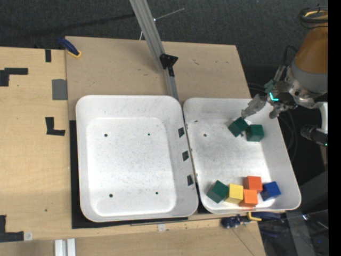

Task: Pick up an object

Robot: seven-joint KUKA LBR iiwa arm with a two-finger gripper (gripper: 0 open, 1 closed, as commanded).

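The pick looks unfinished. The grey arm with its orange band (311, 52) reaches in from the right, and its pincer (253, 110) hangs over the far right part of the right-hand shallow white bin (277, 159). One pale finger slants down and left toward two dark green cubes, and its tip sits just beside the tilted one. Whether the pincer stands spread or closed I cannot tell from this slant, and nothing can be seen clamped between its fingers, so I judge that no object has been taken yet. What seems left: settle over a cube, close on it, and raise it clear of the bin.

The likeliest target is the tilted dark green wooden cube (238, 127), lying on the bin floor in the far half of the right bin. It is turned so a corner points toward the near left. Its neighbour, the second dark green cube (255, 133), sits touching or almost touching it on the right, squarer to the bin's walls. Being cubes, neither has a true long axis; together the pair runs roughly left to right.

At the near edge of the same bin lies a cluster of small blocks (244, 191): green, yellow, two orange and blue. The left-hand white bin (85, 143) rests beside it on the bench (32, 159).
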